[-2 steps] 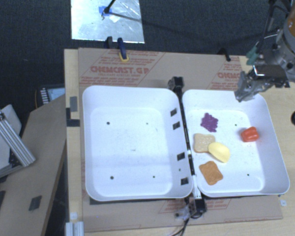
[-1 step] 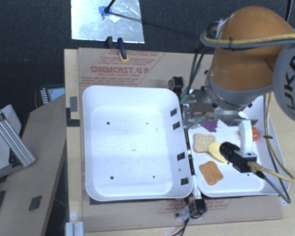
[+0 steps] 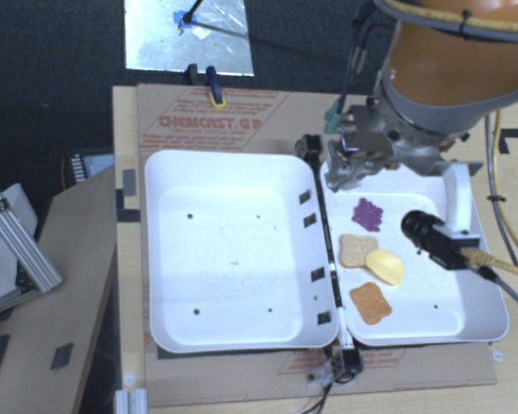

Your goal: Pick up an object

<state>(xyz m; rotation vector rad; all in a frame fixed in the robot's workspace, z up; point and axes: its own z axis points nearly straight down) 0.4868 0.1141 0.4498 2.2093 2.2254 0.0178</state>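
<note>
Camera view: gripper [image 3: 344, 178] hangs at the right bin's [image 3: 479, 317] eleven-o'clock edge, jaws' state untellable; purple grapes [image 3: 368, 214] at its five o'clock.

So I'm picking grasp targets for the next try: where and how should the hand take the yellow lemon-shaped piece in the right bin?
Probably from straight above, fingers closing across the narrow width of the yellow lemon-shaped piece. It is a rounded oval lying slantwise, and it touches the pale bread slice on its left, so a side approach there is blocked. Its upper-right and lower-left flanks look free. The hand sits near the bin's far edge.
</note>
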